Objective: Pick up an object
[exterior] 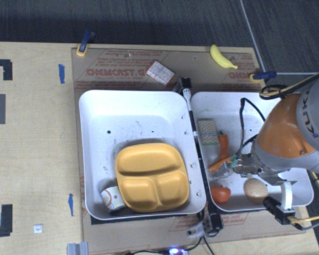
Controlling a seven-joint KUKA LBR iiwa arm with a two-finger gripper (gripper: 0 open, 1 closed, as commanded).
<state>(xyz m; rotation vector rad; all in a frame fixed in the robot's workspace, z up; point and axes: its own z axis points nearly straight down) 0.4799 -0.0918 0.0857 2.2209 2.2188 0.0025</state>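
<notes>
The right bin (pixel 231 104) holds a grey-green sponge (pixel 207 130), an orange carrot (pixel 223 143), a second orange piece (pixel 217 166), a red tomato (pixel 220 194) and a beige potato-like lump (pixel 254 188). The arm's orange band (pixel 285 134) hangs over the right half of this bin. My gripper (pixel 239 165) sits low in the bin, just right of the orange piece and above the beige lump. The wrist hides what lies beneath it. In the left bin (pixel 95 116) lie a yellow compartment tray (pixel 150 174) and a small white and orange ball (pixel 111 197).
A yellow banana (pixel 223 57) and a small patterned card (pixel 160 73) lie on the brown board behind the bins. Black cables (pixel 243 116) loop over the right bin. A black divider strip (pixel 194 137) runs between the bins.
</notes>
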